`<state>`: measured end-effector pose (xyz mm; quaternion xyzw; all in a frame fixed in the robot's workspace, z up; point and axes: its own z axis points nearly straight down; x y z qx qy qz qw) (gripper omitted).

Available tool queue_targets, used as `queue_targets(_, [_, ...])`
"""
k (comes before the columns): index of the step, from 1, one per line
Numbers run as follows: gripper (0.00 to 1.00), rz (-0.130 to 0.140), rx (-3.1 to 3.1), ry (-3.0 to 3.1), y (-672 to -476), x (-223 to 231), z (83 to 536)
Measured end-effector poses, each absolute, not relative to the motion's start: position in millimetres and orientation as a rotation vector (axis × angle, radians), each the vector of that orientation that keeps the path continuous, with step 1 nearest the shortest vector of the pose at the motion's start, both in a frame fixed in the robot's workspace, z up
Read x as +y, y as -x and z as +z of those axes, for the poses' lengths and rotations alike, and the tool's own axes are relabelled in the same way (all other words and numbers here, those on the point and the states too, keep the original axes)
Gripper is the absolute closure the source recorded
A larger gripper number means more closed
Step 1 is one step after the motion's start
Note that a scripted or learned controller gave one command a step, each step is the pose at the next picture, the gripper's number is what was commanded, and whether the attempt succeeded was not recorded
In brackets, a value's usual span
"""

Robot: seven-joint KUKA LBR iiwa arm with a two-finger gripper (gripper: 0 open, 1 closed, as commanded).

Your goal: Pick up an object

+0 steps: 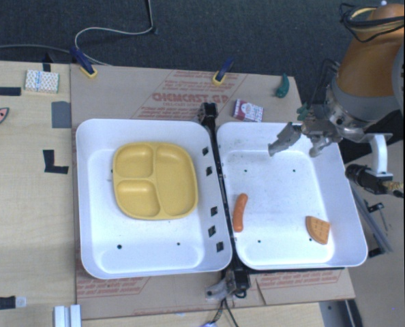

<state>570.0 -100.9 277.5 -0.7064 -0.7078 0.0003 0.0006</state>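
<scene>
While sausage (239,212) and cracker (318,229) lie loose in right bin (339,182), gripper (299,144) hovers at far rim, fingers spread, grasping nothing, poised for descent.

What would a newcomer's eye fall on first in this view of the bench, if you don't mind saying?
Probably the yellow divided plate, lying flat in the left bin. Next, the grey and orange arm reaching in from the right, its gripper open over the far edge of the right bin. That bin holds a small sausage near its left wall and a toast-coloured piece towards its near right corner.
</scene>
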Motion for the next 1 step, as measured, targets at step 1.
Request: queue_targets(1, [0.00,0.004,-2.219,2.218,-596.8,-126.4,99.4])
